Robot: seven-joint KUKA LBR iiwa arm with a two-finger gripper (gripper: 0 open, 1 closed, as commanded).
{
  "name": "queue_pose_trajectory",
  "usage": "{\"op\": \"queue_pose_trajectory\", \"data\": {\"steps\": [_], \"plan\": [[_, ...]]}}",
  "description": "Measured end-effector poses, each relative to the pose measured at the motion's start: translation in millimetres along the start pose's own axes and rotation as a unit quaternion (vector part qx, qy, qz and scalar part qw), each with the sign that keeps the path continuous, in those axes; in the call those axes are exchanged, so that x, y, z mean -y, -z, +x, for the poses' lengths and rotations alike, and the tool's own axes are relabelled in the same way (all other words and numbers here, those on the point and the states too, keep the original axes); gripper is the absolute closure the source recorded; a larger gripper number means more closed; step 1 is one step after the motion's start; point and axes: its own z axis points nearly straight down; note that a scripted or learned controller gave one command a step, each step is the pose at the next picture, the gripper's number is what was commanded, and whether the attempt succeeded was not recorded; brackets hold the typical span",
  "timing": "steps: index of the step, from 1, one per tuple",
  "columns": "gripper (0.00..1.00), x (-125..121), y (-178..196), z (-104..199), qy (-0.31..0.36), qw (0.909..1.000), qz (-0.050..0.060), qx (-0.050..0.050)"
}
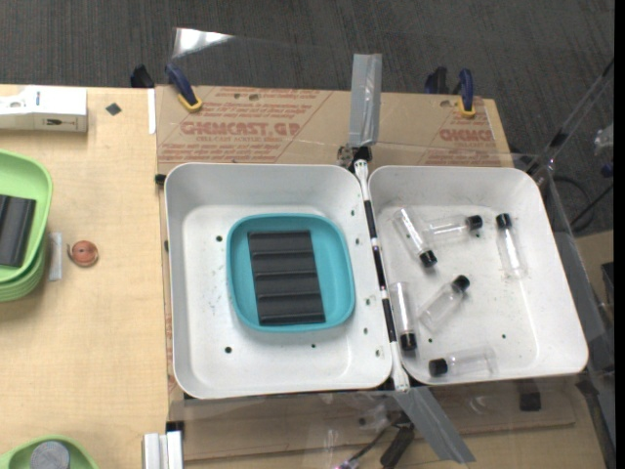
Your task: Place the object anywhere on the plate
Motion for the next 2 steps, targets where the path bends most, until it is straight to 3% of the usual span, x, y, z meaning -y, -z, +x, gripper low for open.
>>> {"op": "queue_pose_trajectory", "data": {"steps": [2], "plan": [[0.00,0.0,-0.2,0.1,0.000,1.0000,0.000,0.000]]}}
